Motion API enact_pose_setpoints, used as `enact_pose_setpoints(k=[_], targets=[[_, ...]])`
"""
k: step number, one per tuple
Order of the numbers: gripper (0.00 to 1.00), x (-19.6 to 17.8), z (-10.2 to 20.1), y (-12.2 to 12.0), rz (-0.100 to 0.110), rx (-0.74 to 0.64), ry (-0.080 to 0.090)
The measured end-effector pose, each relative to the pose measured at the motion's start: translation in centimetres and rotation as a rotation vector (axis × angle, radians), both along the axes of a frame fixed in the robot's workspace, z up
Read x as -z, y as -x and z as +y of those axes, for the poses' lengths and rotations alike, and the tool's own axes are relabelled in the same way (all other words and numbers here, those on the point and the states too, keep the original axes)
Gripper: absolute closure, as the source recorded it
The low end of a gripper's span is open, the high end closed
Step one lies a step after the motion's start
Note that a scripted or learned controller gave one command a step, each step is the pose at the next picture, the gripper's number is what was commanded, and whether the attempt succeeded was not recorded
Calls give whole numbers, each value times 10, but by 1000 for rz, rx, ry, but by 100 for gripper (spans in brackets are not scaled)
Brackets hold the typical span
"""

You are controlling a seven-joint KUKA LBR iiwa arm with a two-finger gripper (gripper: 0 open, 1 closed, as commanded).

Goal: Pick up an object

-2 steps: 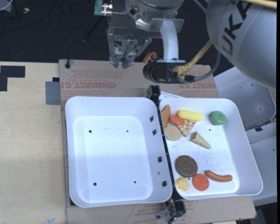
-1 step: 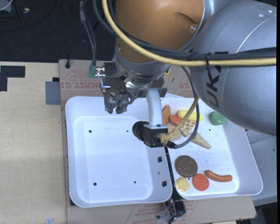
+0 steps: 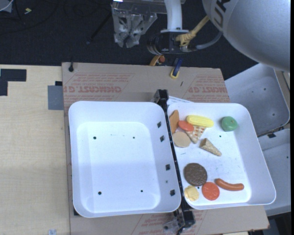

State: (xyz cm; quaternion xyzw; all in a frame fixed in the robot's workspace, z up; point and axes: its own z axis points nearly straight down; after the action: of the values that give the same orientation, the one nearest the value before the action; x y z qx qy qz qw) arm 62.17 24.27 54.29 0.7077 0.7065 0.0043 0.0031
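Cardboard (image 3: 137, 84) underlies two white bins: the left bin (image 3: 78, 131) lies bare, while the right bin (image 3: 255, 146) crowds toy foods leftward, a sausage (image 3: 229, 185) near its front rim. Beyond, the gripper (image 3: 132, 28) hangs blurred; whether it is clenched, I cannot tell.

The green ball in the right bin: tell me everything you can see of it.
The green ball is a small, round, plain green piece with a smooth, plastic-like look and a paler patch on its top. It rests on the floor of the right bin, in the far corner, close to the rim. It lies apart from the other toy foods; the nearest is the yellow corn cob, beside it toward the divider. Nothing touches it but the bin.
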Motion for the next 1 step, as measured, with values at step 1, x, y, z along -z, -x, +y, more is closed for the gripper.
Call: enact_pose_setpoints(k=[1], targets=[[100,63,1,70,23,-5,5]])
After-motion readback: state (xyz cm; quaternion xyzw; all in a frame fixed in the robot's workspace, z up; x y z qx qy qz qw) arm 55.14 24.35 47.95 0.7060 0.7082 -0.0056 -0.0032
